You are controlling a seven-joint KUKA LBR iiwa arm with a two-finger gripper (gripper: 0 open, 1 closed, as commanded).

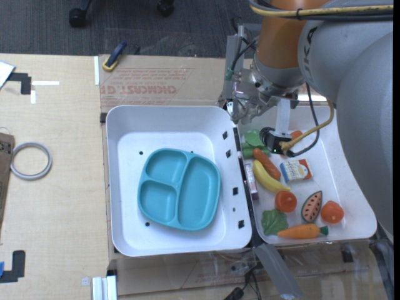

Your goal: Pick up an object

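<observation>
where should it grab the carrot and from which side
Likely the thick middle of the carrot, from straight above, closing across its narrow width. It lies flat along the bin's near wall, so a side approach looks blocked, and the tip tapers too thin.

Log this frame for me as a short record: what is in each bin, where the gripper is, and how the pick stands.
left bin: holds one blue divided plate, lying flat
right bin: toy food, including banana, tomato, watermelon slice, carrot, small carton, green leaf
gripper: at the far left corner of the right bin, near the wall between the bins
pick status: cannot tell whether anything is gripped; the listed toys lie in the bin
</observation>
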